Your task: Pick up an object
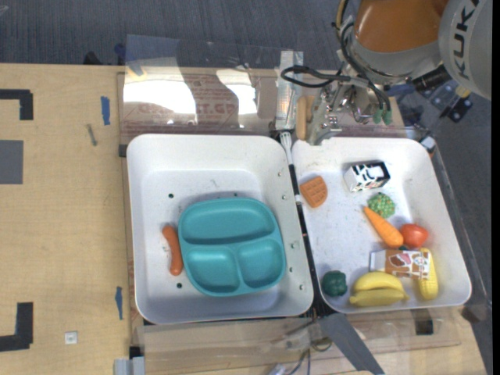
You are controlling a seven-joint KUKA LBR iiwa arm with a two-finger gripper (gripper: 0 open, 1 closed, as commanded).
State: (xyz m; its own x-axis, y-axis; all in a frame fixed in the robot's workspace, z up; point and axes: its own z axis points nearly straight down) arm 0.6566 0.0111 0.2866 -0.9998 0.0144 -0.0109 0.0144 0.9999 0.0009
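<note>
My tool (337,117) hangs above the back rim of the right bin (445,209), near the divide between the two bins. It is a tangle of metal and cable from this angle, so I cannot tell how it is set, and I see nothing in its grasp. I judge this to be the approach step: no object is chosen yet, and the pick is not yet made.

The candidates lie in the right bin. Nearest to me is a small flat orange piece, cracker-like (314,191), just beside the divide. Beyond it sits a black-and-white boxy toy (367,176). Further forward are a bumpy green cluster (382,205), a tapered carrot (383,226) touching a glossy round tomato (414,234), a printed carton (408,264), a smooth curved banana (378,287) and a dark green round piece (334,283).

The left bin (148,209) holds a teal compartment tray (231,244) with a sausage-like orange piece (173,250) just beside it.

Next I would need to move out over the bin and descend. The boxy toy, standing apart with flat sides, looks the easiest; the flat piece offers little to pinch.
</note>
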